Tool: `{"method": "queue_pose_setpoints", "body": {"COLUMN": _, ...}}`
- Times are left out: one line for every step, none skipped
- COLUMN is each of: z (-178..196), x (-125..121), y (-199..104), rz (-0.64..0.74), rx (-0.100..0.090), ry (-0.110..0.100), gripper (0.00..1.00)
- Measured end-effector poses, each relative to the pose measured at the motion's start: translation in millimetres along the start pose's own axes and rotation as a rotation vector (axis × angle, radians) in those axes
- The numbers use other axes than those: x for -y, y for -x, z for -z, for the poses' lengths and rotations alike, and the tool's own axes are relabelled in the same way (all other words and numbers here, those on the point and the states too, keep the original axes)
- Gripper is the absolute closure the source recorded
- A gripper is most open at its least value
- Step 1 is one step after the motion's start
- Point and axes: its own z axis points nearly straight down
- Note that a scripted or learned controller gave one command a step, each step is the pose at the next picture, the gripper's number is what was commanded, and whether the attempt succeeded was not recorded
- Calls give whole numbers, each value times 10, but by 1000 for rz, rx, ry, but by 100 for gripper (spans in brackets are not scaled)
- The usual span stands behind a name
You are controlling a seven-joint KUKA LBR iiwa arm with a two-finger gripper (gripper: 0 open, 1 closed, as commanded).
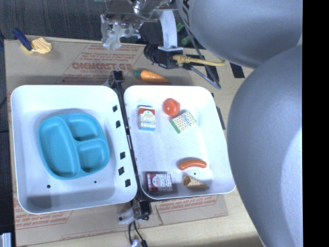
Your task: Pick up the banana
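Arm (267,86) reaching over the right bin's (218,138) far side.
I can't tell how the jaws stand; a yellow piece, possibly the banana (41,46), lies on the tabletop (77,53) beyond the left bin (20,94).

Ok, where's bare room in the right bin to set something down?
The widest bare patch is the right bin's middle, bordered by the carton and green box above and the sausage below. The bottom edge is crowded: dark box, sausage, wedge.

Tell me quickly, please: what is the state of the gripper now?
Gripper: above the bench beyond the bins; open or closed cannot be told; nothing seen between its fingers.
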Motion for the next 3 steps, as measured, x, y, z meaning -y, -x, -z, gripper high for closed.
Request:
{"method": "queue_pose_setpoints", "body": {"z": -829, "x": 14, "y": 641, "rz": 354, "rx": 0, "ry": -3, "gripper": 100}}
{"method": "queue_pose_setpoints", "body": {"z": -1435, "x": 108, "y": 986, "rz": 413, "rx": 0, "ry": -3, "gripper": 100}}
{"method": "queue_pose_setpoints", "body": {"z": -1324, "x": 103, "y": 976, "rz": 419, "rx": 0, "ry": -3, "gripper": 100}}
